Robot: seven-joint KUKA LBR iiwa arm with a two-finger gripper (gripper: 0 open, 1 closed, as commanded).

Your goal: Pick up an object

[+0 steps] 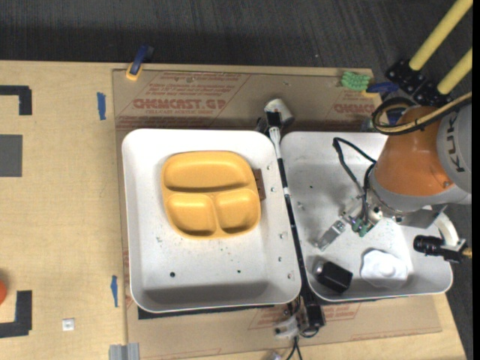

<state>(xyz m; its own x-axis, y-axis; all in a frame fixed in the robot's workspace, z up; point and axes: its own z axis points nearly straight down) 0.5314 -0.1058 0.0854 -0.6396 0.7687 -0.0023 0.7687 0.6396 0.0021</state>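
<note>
Cardboard covers the counter [60,223] under two white bins. Left bin [142,261] holds a yellow tray [211,193] at its centre. Right bin [315,163], lower right of frame, holds a black block [332,276] and white bottle [384,267]. Arm's hand [352,222] hangs above them (grip unclear).

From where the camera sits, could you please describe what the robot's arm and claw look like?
The arm is rounded and grey, with a broad orange band above the wrist and part of dark lettering on its grey shell. Black cables loop around it. The claw is a small metallic piece with a touch of green beside it; its details are too small to make out.
</note>
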